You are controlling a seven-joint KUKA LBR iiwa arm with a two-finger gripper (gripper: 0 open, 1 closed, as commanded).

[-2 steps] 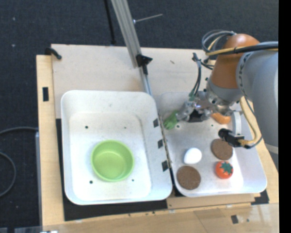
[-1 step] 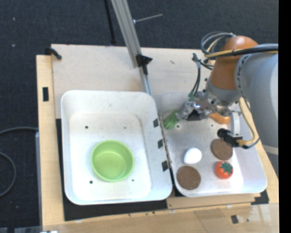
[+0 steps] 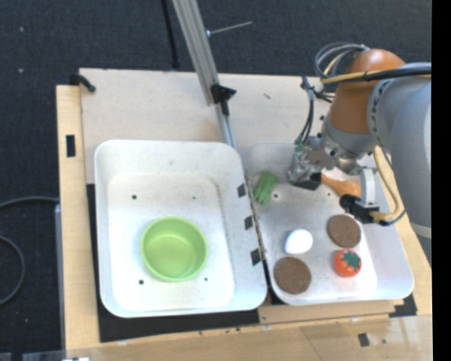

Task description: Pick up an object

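The grey arm's pincer [image 3: 307, 170] hangs over the right white bin [image 3: 395, 269]'s far end, its opening impossible to tell, beside a pale green oblong object [image 3: 264, 187]; a white ball [image 3: 299, 241] lies nearer.

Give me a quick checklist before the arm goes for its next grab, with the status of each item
1. Gripper over the right bin: ok.
2. Something held between its fingers: cannot tell.
3. Targets in the right bin: ok; green piece, white ball, two brown discs, red tomato.
4. Items spaced apart for a clean grasp: ok.
5. Green piece clear of the bin wall: not ok, it lies at the left edge.
6. Green bowl out of the way in the left bin: ok.
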